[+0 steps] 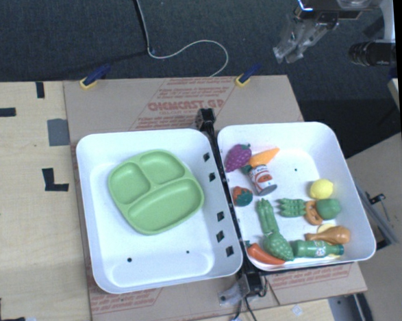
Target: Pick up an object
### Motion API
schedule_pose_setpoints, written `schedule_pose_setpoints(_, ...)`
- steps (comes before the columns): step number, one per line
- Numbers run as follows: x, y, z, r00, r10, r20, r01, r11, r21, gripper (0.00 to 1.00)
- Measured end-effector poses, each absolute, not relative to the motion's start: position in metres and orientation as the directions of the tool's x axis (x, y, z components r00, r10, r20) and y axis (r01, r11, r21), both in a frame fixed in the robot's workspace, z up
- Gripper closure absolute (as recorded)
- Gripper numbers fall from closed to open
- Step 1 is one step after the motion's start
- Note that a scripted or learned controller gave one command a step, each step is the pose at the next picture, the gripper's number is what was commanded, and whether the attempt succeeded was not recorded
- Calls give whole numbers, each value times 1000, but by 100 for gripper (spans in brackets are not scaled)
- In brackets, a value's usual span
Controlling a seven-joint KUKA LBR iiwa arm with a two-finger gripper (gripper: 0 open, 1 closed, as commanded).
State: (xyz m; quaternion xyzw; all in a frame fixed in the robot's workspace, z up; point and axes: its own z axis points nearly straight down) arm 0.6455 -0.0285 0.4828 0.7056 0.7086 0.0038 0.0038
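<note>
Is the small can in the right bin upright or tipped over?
Tipped: the can lies on its side on the bin floor, beside the purple grapes.

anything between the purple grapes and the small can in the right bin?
Camera view: a toy carrot lies between the purple grapes and the small can, its end right above the can.

The brown cardboard sheet (183,106) under the bins carries red printed letters that read about like "CHEMCAST", with a smaller line below too blurred to read. The small can (263,178) has an unreadable label.
</note>
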Motion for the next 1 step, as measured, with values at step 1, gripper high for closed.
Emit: schedule_pose_setpoints(1, 573, -20, 467, -2, 1000, 1, 1000, 2, -3, 100)
